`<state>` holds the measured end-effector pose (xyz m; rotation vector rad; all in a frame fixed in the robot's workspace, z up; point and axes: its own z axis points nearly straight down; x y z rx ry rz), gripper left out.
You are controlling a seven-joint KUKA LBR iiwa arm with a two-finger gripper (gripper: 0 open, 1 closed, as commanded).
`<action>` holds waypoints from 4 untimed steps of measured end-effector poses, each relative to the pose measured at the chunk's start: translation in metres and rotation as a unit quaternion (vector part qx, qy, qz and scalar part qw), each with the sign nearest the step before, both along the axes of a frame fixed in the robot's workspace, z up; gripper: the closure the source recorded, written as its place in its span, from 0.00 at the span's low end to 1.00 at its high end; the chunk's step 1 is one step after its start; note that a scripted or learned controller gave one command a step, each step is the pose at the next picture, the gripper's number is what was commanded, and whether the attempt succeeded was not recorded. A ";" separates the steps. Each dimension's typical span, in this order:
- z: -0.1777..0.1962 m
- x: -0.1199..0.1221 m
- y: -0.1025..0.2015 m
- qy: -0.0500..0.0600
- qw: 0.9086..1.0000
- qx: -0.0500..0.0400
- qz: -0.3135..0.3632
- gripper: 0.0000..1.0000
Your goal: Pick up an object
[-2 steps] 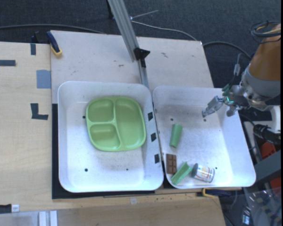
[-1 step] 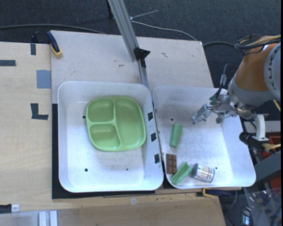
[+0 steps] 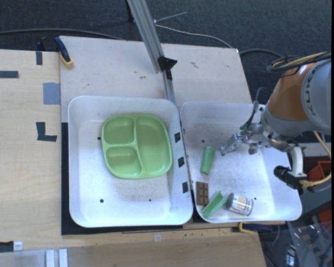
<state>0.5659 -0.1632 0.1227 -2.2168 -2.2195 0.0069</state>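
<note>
My gripper (image 3: 230, 145) hangs over the middle of the right bin (image 3: 278, 204), reaching in from the right. A green cylinder (image 3: 207, 159) lies just to its lower left, apart from it. Along the bin's near edge lie a brown chocolate-like bar (image 3: 202, 192), a green wedge (image 3: 213, 204) and a small tin with a pale label (image 3: 240, 204). The gripper touches none of these things.
The left bin (image 3: 83, 166) holds a green divided plate (image 3: 137, 146). A grey metal pole (image 3: 150, 32) slants down to the ridge between the bins. The arm's orange band (image 3: 289, 96) and cables stand at the right edge.
</note>
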 end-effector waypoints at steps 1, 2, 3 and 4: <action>-0.034 0.000 0.000 -0.003 1.000 -0.001 0.000 0.00; -0.024 0.000 0.001 -0.002 1.000 0.000 0.001 1.00; 0.038 -0.001 0.006 -0.005 1.000 0.000 0.000 1.00; 0.099 0.005 0.000 -0.006 1.000 -0.001 0.000 1.00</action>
